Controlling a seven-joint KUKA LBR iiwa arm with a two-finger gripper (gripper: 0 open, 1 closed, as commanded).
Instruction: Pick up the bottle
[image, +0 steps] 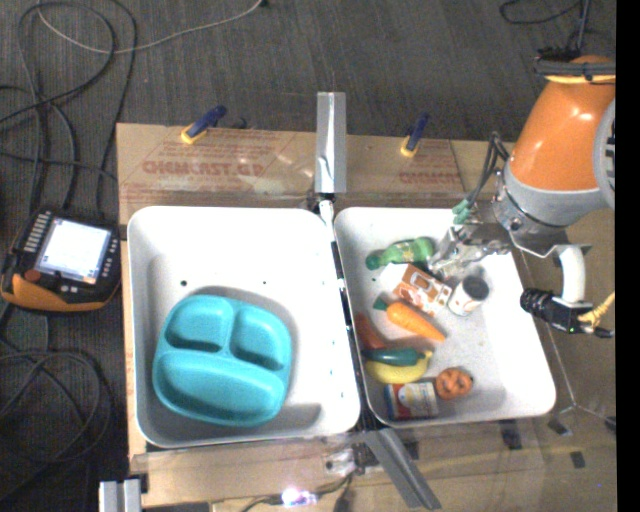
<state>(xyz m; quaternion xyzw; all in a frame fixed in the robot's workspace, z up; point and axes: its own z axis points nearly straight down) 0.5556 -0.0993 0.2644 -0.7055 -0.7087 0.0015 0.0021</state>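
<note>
Jaws down low in the right-hand shallow white bin, and whether they're spread or clenched can't be told from this angle. Biggest on the desk: the left shallow white bin, carrying a turquoise three-section plastic tray. Right bin's crowded! Green plastic bottle lies on its side near the back wall, just left of the jaws. Then a yellow banana, an orange carrot, and a little white cylinder with a dark end
</note>
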